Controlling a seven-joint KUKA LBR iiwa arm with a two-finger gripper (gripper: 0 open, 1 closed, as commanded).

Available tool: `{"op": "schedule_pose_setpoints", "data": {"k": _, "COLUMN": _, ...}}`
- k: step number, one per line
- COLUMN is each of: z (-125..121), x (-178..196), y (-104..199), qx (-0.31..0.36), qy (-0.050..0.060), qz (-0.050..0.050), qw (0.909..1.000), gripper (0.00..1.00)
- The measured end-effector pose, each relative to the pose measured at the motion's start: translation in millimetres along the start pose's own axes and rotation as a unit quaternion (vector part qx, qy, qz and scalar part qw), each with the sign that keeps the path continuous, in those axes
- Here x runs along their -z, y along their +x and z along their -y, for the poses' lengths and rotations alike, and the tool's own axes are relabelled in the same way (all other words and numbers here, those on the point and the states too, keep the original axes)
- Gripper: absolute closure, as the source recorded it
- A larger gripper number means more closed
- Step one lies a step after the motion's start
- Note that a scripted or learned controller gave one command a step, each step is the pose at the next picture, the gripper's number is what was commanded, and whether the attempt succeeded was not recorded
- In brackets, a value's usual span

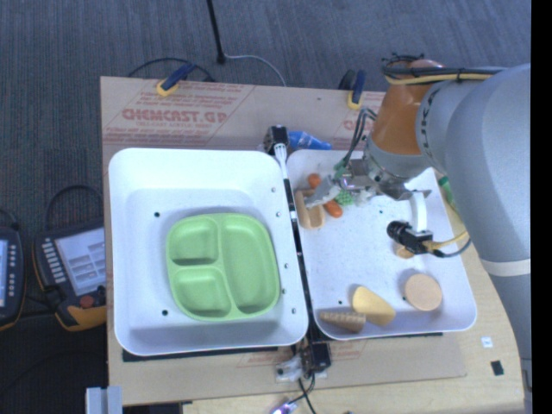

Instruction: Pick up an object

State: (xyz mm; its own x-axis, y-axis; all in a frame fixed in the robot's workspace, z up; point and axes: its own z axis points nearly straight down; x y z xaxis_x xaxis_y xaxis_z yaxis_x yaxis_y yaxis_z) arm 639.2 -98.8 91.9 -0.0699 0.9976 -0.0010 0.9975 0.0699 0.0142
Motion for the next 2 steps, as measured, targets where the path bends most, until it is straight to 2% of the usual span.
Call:
{"op": "schedule_pose_setpoints", "data": {"k": 1, "z": -3, "x": 13, "y": 2, "qx": 0.0, "qy": -0.002, "qz": -0.003, "qw": 1.0, "gripper": 1.0}}
{"op": "schedule_pose_setpoints", "data": {"k": 2, "z": 5, "x": 176, "y": 47, "qx": -0.065, "qy": 0.005, "qz": 0.001, "qw": 0.9979, "gripper": 1.0}}
